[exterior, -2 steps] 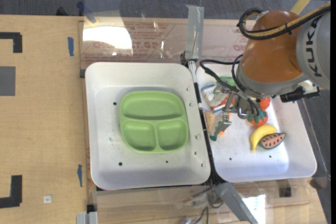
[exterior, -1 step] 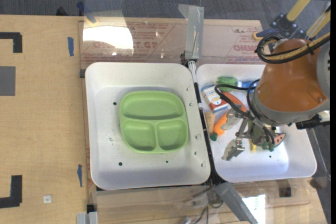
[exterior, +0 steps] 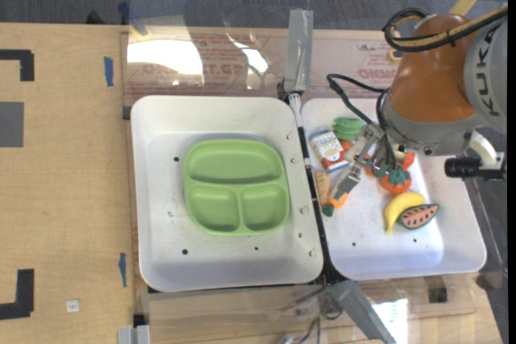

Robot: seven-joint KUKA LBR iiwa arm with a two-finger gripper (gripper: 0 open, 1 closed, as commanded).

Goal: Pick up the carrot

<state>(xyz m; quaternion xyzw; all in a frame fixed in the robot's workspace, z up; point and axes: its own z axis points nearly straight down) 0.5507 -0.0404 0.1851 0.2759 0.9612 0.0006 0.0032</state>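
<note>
**Pincer low in the right bin, tips at the carrot**

Pincer and carrot meet near the left wall of the right bin. Its grey fingers slant down and leftward from the wrist, and the carrot, orange with a green end, lies aslant just under and to the left of their tips, touching them or nearly so. Whether the fingers are spread or pinching the carrot I cannot tell, since they overlap it and the detail is too fine.

Nearest the camera in that bin lie a yellow banana and a watermelon slice, touching each other, well to the right of the carrot. Just behind them sits a red tomato-like toy with a green top, right of the pincer. Farther back, a small white-and-blue carton rests by the left wall, with a green item behind it.

To the left, the other white bin holds a green divided plate.

Above the right bin stands the arm's orange band, with black cables looping beside it.
</note>
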